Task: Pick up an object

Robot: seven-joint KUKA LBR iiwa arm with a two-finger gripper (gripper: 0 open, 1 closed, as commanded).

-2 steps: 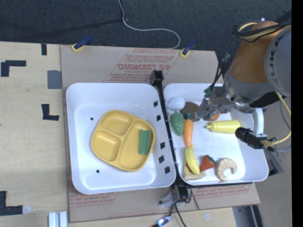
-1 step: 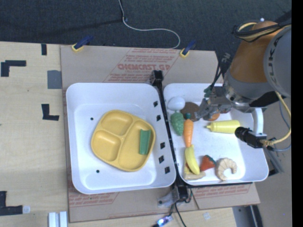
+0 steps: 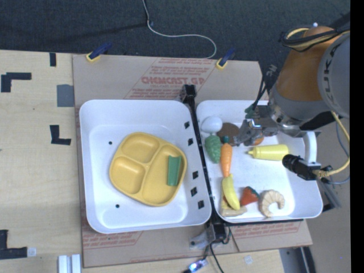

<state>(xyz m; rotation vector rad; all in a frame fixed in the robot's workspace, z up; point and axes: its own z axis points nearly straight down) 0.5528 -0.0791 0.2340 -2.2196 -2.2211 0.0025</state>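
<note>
Tool over the right bin, target just beside it

Your grey arm with the orange band (image 3: pixel 310 67) reaches in from the right, and its tool (image 3: pixel 250 131) sits low over the upper middle of the right-hand shallow white bin (image 3: pixel 304 201). You cannot tell from this slanted view how far the tool is open, and nothing can be seen held in it.

The nearest candidate is the yellow plastic squeeze bottle (image 3: pixel 268 151), lying on its side just below and to the right of the tool. Its long axis runs roughly left to right across the bin, so you would probably want the grip set across that axis.

The orange toy carrot (image 3: pixel 226 158) lies just below and left of the tool, its long axis running top to bottom, close beside the green toy vegetable (image 3: pixel 212 148). The white egg-shaped piece (image 3: pixel 211 123) lies to the tool's left.

Further down the bin sit the yellow toy banana (image 3: pixel 229 192) and the tan toy shrimp (image 3: pixel 272 201), well apart from the tool.

The yellow divided plastic plate (image 3: pixel 136 172) rests in the left-hand white bin (image 3: pixel 94 152) and carries a small green block (image 3: pixel 173 170).
</note>
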